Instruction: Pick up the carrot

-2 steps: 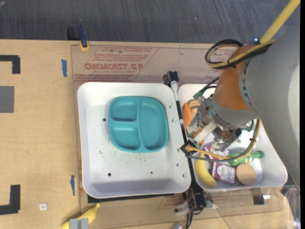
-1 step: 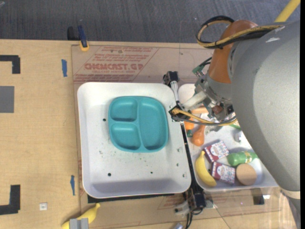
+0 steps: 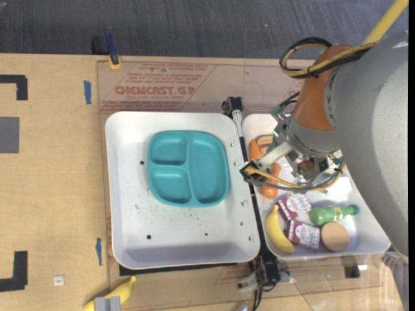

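The gripper [image 3: 290, 168] hangs low in the right bin [image 3: 369, 235], just beside the carrot [image 3: 257, 150]; its grip state cannot be told.

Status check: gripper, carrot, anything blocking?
Gripper low over right bin, fingers unclear. Carrot partly under it, grasp unconfirmed. Banana lies close by.

Both white bins [image 3: 123, 193] look like smooth plastic w/ a slight sheen; left one speckled w/ dark marks. Teal divided plate [image 3: 189, 168] is matt plastic. Counter [image 3: 52, 173] looks like bare, matt brown cardboard or fibreboard. Banana [image 3: 277, 230] smooth, waxy. Arm casing [image 3: 376, 122] is smooth grey, semi-gloss.
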You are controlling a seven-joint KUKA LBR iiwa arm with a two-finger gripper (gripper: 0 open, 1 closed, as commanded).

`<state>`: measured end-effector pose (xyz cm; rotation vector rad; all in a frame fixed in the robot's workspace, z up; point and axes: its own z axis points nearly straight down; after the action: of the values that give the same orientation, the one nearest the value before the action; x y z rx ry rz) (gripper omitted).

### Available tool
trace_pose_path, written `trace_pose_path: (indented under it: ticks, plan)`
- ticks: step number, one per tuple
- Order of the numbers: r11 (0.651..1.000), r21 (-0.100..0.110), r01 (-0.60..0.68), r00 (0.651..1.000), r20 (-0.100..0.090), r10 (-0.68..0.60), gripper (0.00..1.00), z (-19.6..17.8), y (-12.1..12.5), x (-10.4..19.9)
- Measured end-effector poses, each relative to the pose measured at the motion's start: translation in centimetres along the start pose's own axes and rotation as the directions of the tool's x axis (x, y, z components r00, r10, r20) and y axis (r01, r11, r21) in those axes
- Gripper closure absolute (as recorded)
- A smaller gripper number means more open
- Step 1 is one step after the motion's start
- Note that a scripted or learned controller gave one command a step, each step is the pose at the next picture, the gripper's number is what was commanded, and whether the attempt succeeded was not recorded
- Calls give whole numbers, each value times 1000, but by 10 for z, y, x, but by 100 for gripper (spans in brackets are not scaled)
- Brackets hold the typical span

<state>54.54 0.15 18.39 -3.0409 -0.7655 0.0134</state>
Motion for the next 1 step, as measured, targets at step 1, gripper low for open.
trace_pose_path:
  ticks: [1]
  plan:
    - [989, -6, -148, 989, -6, 148, 0, 0, 32, 34]
